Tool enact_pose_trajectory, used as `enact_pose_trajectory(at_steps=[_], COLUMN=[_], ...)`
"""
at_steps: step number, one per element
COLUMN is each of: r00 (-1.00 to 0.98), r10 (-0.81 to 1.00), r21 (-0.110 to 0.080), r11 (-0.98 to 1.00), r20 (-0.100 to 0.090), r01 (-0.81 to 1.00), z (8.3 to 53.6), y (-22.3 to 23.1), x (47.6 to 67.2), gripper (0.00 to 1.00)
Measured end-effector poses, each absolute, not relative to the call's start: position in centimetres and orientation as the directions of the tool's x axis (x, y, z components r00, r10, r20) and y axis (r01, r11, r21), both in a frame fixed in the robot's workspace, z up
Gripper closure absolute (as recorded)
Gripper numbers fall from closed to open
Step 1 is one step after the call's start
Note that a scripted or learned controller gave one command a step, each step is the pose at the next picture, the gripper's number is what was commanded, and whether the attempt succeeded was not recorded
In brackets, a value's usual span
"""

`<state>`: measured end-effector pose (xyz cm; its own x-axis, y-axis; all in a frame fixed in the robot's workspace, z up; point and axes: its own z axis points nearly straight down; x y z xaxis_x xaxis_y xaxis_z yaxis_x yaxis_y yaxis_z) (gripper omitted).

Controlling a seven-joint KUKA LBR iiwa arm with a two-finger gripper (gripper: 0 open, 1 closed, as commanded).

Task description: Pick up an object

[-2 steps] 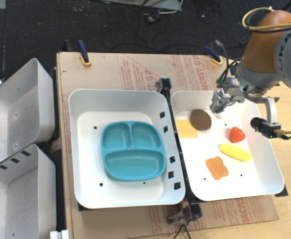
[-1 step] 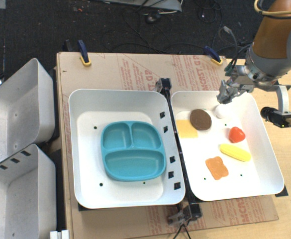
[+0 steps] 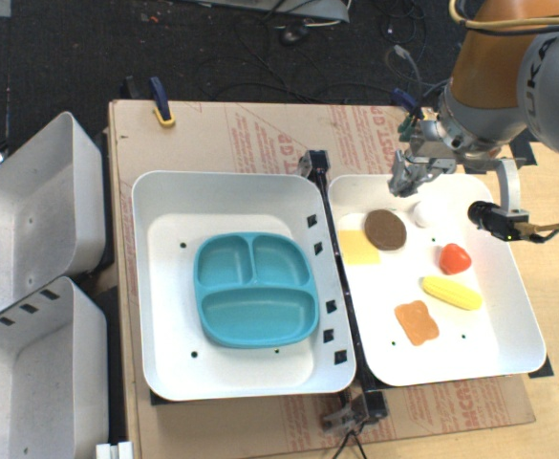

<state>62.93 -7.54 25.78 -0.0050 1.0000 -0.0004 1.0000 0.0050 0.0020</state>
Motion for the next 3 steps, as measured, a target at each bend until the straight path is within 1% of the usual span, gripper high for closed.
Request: enact_pose_trajectory(at_steps=[1, 2, 3], r00=[-0.007, -0.008, -0.007], r10=[1.000, 1.000, 1.000], r21=[0.000, -0.001, -0.001], r11=[0.007, 0.008, 0.007], r20=[0.001, 0.001, 0.000], r01=[1.000, 1.000, 1.000], z=[26.0, 24.6, 23.3], y=[-2.8, 3.4, 8.2], x=[62.8, 62.9, 63.2], gripper=[1.00, 1.00, 1.00])
